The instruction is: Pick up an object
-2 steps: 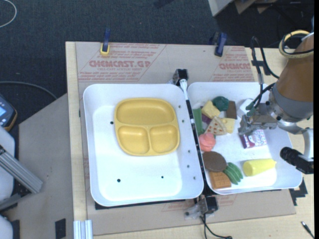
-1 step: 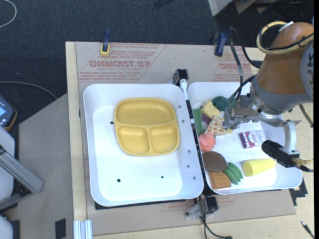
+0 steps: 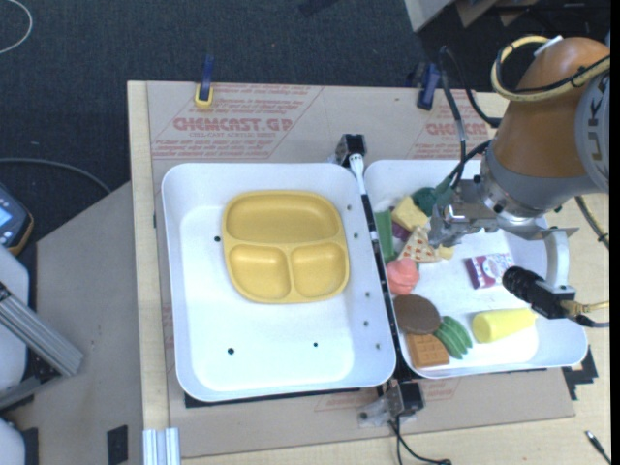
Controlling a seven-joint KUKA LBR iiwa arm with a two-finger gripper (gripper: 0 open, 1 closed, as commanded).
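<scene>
My gripper [image 3: 448,229] hangs low over the upper middle of the right bin [image 3: 542,356], just above a cluster of toy food. Right under and beside it lie a pale yellow wedge [image 3: 411,214], a waffle-patterned cracker piece [image 3: 418,250] and a dark green item [image 3: 424,201]. A pink round piece [image 3: 402,276] sits below them. Further down are a brown disc [image 3: 417,311], a tan cracker [image 3: 425,348], a green ridged pickle [image 3: 453,334] and a yellow cylinder [image 3: 503,325]. A purple packet [image 3: 481,271] lies to the gripper's right.
The left bin [image 3: 194,289] holds a yellow three-compartment plate [image 3: 285,243]. A green strip [image 3: 385,233] leans at the right bin's left wall. The arm's black attachment [image 3: 533,292] juts over the right bin. Clamps stand on the board's far edge.
</scene>
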